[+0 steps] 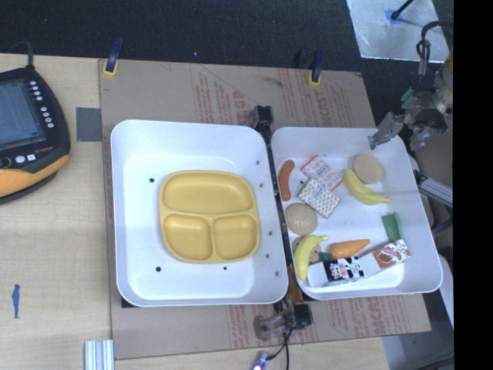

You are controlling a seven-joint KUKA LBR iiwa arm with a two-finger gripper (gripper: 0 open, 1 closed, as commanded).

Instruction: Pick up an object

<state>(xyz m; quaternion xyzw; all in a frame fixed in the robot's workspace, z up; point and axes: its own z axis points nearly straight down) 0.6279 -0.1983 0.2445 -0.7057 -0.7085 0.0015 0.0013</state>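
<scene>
Left bin [131, 206] — yellow tray [209, 215], right bin [420, 276] — toy food

the robot's wrist end [420, 118] is a cluster of small grey and silver metal parts with dark gaps between them, its outline broken and angular. a light grey finger-like piece [383, 133] juts from it, flat and narrow with a darker tip. a thin dark cable [425, 43] loops in a curve above the cluster. a small teal-green fleck [407, 96] sits among the metal parts. finer details are too blurred to tell.
</scene>
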